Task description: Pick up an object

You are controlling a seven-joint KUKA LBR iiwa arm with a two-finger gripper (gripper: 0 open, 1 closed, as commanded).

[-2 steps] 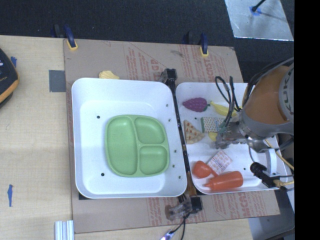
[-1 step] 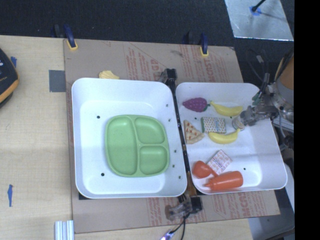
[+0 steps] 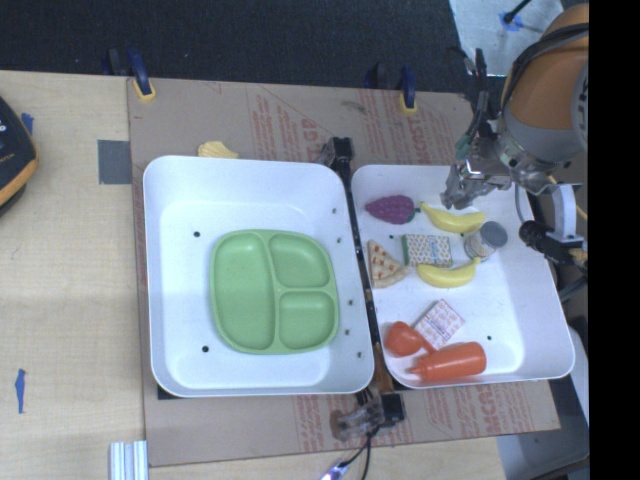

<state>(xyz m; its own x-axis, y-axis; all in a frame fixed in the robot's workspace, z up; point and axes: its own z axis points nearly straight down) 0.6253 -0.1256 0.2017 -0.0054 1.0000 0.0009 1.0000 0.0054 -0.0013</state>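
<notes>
The claw (image 3: 462, 194) hangs low at the far edge of the right bin (image 3: 545, 308), apparently lined up for the upper banana (image 3: 453, 218) lying just beneath it, though whether it is released or clenched I cannot tell.

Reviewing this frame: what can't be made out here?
- Gripper: small and dark over the upper banana; contact unclear.
- Grey can: label too small to read.
- Black-and-orange object: cut off by the left edge.
- Yellow item: partly behind the left bin rim.
</notes>
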